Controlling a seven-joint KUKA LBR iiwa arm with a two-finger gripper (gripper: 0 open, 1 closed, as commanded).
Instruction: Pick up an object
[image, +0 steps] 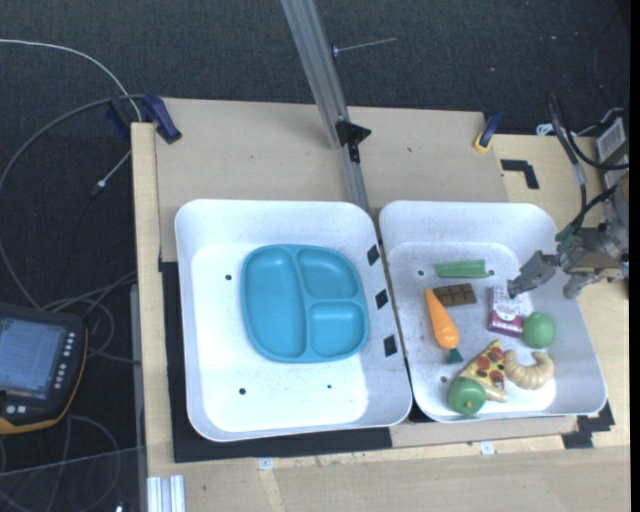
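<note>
**Over the right bin, gripper above the toy food**

At the right bin's (570, 385) far side we see the gripper (527, 278) hovering just above a pink packet (505, 312). Whether its claw is spread or pressed together, we cannot tell. The left bin (205, 400) bears a blue divided plate (303, 301).

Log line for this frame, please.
phase: approach | hand: over right bin, above pink packet | lifted: nothing seen | left bin: blue plate
</note>
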